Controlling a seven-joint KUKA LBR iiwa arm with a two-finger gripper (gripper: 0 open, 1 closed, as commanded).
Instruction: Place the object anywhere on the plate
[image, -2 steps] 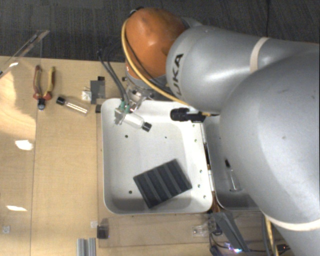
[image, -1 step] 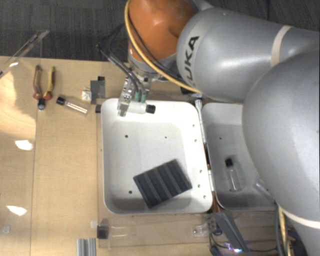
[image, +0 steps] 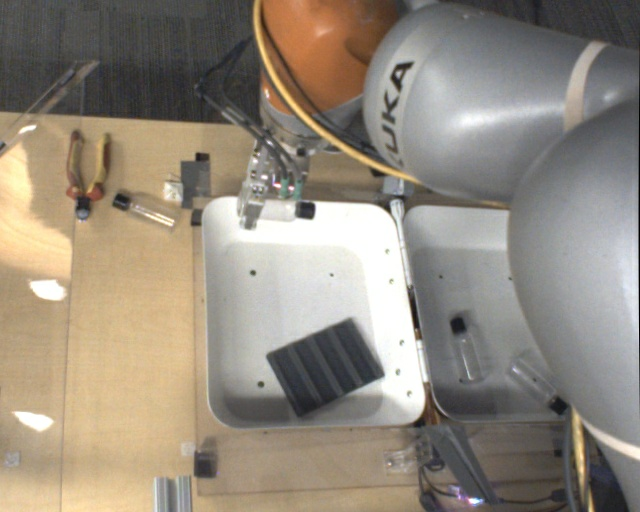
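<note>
The dark ribbed plate (image: 325, 366) lies flat on the floor of the left bin (image: 225, 300), toward its near edge, turned at a slant so its long axis climbs from lower left to upper right, the ridges running across its short way. The object looks to be a small clear vial with a black cap (image: 290, 210), seen at the far rim of the same bin just beside the gripper (image: 255, 205); it lies roughly level, cap pointing right. I cannot tell whether the fingers are closed on it or merely next to it, since the wrist hides that spot.

Bare white floor lies between the vial and the plate. The big grey arm (image: 480, 100) and its orange band (image: 320, 45) cover the far right of the scene and part of the right bin (image: 440, 300). In that right bin lie a second clear vial (image: 463, 350), standing nearly along the bin's depth with its cap away from me, and another clear tube (image: 535, 385) half under the arm.

On the worktop (image: 120, 350) to the left sit red-handled pliers (image: 87, 172) and a further vial (image: 145, 209), well apart from the bins.
</note>
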